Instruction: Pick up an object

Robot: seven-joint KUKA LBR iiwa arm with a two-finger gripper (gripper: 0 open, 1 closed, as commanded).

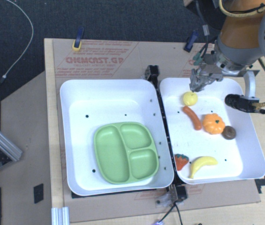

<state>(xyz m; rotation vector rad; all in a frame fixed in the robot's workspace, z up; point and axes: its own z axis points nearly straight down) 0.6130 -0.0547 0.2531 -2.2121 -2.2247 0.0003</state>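
Note:
The right bin [249, 161] holds a yellow lemon [190, 98], an orange carrot [193, 117], an orange pumpkin [214, 124], a brown round piece [229, 133], a yellow banana [201, 164] and a red strawberry [182, 161]. My gripper [198, 85] hangs over the bin's far left part, just above and slightly right of the lemon. Its fingertips point down towards the lemon, and nothing shows between them.
The left bin [76, 107] holds a green divided plate [125, 152] at its front middle. A black clamp [152, 72] sits at the far end of the seam between the bins. Blue clips [78, 38] hold the cardboard sheet at the back.

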